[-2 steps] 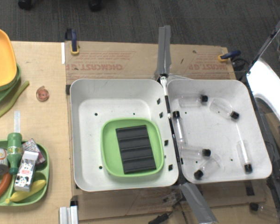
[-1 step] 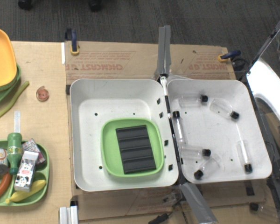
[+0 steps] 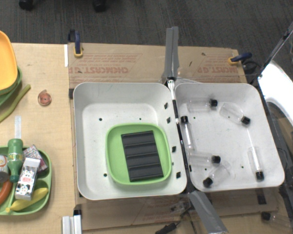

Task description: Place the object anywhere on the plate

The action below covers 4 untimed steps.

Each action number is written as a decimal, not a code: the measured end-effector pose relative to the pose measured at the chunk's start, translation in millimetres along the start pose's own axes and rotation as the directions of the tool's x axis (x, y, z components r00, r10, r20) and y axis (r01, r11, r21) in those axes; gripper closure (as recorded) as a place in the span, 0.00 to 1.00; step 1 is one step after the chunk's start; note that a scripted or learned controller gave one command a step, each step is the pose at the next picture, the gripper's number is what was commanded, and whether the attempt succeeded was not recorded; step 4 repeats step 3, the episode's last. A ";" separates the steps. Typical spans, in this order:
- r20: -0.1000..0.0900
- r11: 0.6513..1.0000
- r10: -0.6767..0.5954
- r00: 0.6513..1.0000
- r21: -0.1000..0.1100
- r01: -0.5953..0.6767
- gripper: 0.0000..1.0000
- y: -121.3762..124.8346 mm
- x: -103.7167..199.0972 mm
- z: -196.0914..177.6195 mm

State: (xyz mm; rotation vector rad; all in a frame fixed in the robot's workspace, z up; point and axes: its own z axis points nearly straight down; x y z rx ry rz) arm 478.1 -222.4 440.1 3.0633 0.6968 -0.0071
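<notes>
I am looking down on the bench [image 3: 44,126] and judging that the task's thing is the black ridged block [image 3: 142,155], which is lying flat in the middle of the green plate [image 3: 113,147] in the left bin [image 3: 88,101]. It is sitting squarely inside the plate's raised rim, with green showing on all four sides, so nothing is hanging over an edge. I am reading that as a placement that is already counting, since the task is asking for anywhere on the plate. The plate itself is resting on the bin floor toward the near side, a little off centre, which is leaving it open to a reach from the right. The block is looking dark and matte, rectangular, with about four broad ribs running across it. It is a low, stiff-looking piece that I am expecting to stay put instead of rolling. In the right bin [image 3: 266,112] several clear tubes [image 3: 233,113] with black caps are lying scattered and well apart from one another. They are round, so I am guessing they are resting wherever they rolled to. I cannot tell how the jaws are set, whether spread or pressed together.
</notes>
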 end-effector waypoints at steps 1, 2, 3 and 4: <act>0.000 0.997 0.080 0.997 0.000 -0.080 0.00 0.0 0.0 -0.2; 0.000 0.986 0.165 0.986 0.000 -0.165 0.00 -0.1 0.1 -0.2; 0.000 0.970 0.241 0.970 0.000 -0.241 0.00 -0.1 0.1 -0.3; 0.000 0.970 0.241 0.970 0.000 -0.241 0.00 -0.1 0.1 -0.3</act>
